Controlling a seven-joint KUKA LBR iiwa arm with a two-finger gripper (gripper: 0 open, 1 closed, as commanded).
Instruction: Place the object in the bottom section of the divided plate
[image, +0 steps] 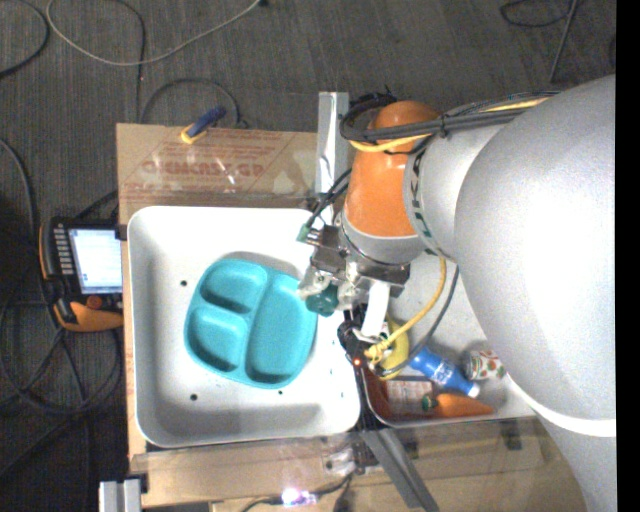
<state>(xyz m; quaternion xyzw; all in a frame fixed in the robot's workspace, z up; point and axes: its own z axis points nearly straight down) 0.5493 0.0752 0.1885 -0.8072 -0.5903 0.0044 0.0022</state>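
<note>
A teal divided plate (250, 320) lies in the left white bin (160, 400), with two small sections on its left and one large section on its right. My gripper (323, 292) hangs over the plate's right rim, near the wall between the two bins. A small dark-teal object (321, 300) sits between its fingertips, just above the rim of the large section. The orange-banded wrist (385, 200) hides the gripper's upper part.
The right bin (372, 405) holds a yellow item (392, 350), a blue bottle (440, 368), an orange carrot (465, 405), a small patterned can (483, 363) and a packet (405, 390). A cardboard sheet (220, 170) lies behind the left bin.
</note>
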